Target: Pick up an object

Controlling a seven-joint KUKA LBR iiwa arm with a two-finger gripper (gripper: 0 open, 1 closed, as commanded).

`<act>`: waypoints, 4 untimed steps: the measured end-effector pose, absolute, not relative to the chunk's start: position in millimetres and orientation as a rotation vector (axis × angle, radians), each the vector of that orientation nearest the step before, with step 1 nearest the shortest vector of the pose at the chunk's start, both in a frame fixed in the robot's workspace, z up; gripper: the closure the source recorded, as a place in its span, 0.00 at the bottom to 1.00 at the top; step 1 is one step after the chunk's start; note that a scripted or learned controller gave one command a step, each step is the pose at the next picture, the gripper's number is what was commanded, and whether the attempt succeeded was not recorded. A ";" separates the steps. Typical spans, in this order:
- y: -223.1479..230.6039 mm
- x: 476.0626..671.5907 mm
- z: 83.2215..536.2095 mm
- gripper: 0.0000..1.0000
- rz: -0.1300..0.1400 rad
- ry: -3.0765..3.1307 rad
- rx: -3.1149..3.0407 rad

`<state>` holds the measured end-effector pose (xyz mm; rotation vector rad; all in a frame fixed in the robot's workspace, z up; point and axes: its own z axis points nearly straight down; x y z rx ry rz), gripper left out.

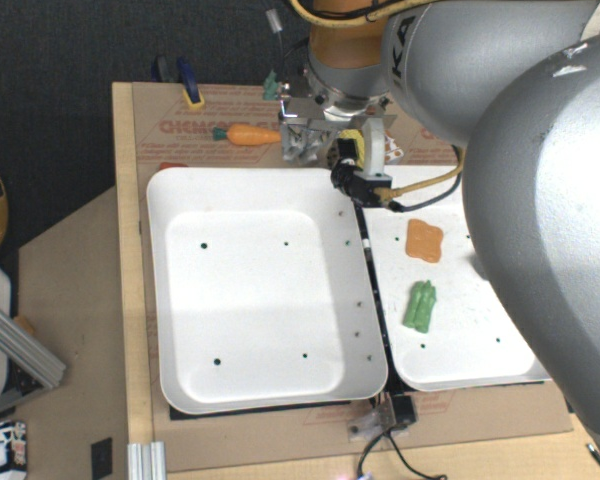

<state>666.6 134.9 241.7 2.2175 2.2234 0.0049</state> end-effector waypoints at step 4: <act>160.7 666.7 232.7 1.00 0.001 2.220 2.221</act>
